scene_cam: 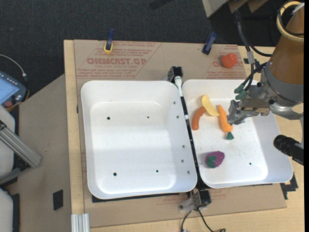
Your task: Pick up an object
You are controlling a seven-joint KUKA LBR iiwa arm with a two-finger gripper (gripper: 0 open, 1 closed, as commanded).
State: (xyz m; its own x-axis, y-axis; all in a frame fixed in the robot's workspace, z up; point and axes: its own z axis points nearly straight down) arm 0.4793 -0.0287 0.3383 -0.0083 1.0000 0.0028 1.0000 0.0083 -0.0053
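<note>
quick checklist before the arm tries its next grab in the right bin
1. Tool over the right bin: ok, it sits above the bin's upper middle.
2. Target close by: ok, the toy carrot lies right beside the tool, green tip pointing down the view.
3. Carrot between the fingers: cannot tell, the tool's body hides the contact.
4. Neighbours crowding the target: not ok, the yellow banana-like piece touches the carrot's top end and the orange curved piece lies just left.
5. Purple and green toy: ok, lying apart near the bin's front.
6. Red object on the cardboard: ok, outside both bins.
</note>
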